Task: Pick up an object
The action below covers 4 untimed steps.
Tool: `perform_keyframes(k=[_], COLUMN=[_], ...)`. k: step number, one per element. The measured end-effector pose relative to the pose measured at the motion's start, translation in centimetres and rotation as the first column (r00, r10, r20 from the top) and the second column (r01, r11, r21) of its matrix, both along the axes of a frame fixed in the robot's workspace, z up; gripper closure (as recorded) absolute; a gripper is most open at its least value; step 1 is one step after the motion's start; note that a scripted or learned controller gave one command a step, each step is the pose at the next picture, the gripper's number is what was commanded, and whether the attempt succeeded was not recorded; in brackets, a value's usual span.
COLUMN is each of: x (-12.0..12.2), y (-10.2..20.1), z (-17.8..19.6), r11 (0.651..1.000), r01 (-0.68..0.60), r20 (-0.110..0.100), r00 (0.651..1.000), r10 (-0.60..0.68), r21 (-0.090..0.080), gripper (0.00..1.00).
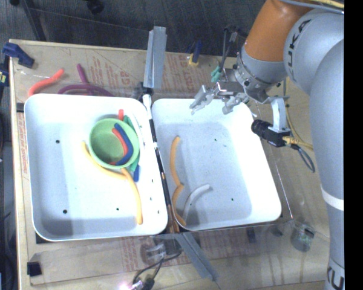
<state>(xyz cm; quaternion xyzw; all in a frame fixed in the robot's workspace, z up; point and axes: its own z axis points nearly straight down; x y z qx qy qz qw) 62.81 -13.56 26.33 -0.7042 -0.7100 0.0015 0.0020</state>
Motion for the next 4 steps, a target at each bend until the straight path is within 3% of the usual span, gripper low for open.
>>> perform_keyframes(k=[1,2,3,4], x=[2.8,-1.8,-1.8,-1.8], y=[2.6,1.5,1.4,1.4], z=[-13.1,-17.2,-16.2,-16.2], r11=[1.000,1.000,1.000,1.000], r01=[0.025,0.021,0.016,0.015], r20=[0.000,0.001,-0.001,-0.001], r00=[1.000,1.000,1.000,1.000], r10=[-0.025,-0.021,-0.016,-0.015], r21=[-0.001,-0.002,-0.004,-0.005], gripper=[0.00,0.00,1.00,0.00])
